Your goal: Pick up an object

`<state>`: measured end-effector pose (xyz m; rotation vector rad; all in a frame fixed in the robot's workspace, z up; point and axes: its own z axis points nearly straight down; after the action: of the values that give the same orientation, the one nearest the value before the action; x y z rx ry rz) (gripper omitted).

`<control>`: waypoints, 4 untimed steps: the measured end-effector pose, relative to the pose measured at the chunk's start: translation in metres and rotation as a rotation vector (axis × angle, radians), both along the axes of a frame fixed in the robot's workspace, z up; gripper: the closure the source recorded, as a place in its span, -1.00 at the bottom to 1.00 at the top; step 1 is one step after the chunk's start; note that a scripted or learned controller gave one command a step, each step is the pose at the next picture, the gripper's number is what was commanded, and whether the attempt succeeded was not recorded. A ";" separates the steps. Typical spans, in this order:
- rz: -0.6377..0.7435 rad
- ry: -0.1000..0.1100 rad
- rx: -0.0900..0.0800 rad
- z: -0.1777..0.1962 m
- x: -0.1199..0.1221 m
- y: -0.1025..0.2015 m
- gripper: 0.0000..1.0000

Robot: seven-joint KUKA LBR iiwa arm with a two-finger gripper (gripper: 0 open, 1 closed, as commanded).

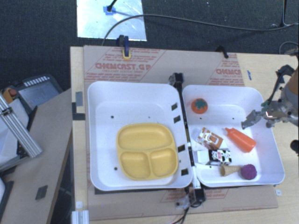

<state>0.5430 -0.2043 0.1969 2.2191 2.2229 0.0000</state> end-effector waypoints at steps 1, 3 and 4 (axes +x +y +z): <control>-0.001 -0.001 0.000 -0.041 0.000 0.004 -1.00; 0.002 -0.008 -0.003 -0.076 0.013 0.004 1.00; 0.004 -0.006 -0.002 -0.029 0.022 0.007 1.00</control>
<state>0.5646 -0.1970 0.1681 2.2113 2.2229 0.0048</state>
